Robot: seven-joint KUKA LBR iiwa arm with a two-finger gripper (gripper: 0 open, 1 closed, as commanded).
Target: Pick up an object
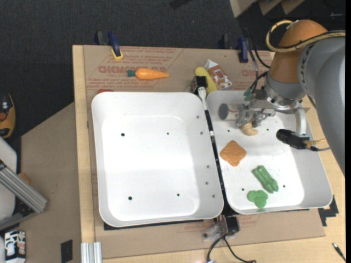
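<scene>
The gripper hangs low over the right bin, in that bin's 11 o'clock part, at the end of the grey arm that comes in from 3 o'clock. How far open it is cannot be told at this slant, and nothing can be seen in its hold. A small tan lump lies on the bin floor right at the gripper's 5 o'clock, so close that touching or apart cannot be told. A short grey cylinder sits near the gripper at 9 o'clock, beside the bin's left wall. An orange piece lies near the bin's middle, at the gripper's 7 o'clock and apart from it. At the bin's 6 o'clock are a long green piece and, just beside it at 7 o'clock, a rounder green piece. The left bin adjoins the right one. On the worktop beyond the bins, at 12 o'clock, lie a toy carrot, a yellow item and a brown-and-white carton.
</scene>
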